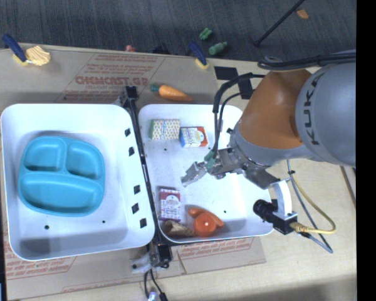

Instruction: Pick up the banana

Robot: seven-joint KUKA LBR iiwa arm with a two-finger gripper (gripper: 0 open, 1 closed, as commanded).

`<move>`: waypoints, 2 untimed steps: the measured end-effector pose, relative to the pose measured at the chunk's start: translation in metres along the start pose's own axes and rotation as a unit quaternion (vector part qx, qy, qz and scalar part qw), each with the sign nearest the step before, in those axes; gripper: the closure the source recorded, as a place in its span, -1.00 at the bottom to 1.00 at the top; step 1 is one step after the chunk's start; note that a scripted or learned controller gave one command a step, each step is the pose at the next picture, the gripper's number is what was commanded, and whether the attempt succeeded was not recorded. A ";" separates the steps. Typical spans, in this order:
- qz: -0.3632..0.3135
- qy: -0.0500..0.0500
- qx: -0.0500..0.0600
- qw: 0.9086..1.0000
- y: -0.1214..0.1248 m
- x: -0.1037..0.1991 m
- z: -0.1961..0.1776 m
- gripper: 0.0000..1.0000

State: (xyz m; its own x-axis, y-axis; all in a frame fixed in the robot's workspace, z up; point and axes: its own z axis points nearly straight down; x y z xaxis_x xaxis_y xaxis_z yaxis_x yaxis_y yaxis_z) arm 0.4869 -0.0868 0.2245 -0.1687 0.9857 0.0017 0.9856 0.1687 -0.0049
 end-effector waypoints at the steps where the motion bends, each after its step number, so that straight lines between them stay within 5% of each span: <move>1: -0.014 0.000 0.000 1.000 0.003 0.082 0.010 -1.00; 2: -0.072 -0.001 0.001 0.997 0.014 0.149 0.034 -1.00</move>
State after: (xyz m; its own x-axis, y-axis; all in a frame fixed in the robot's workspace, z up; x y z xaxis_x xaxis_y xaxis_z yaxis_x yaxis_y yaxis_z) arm 0.4756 0.0628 0.1911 -0.3082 0.9513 0.0014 0.9513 0.3082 -0.0062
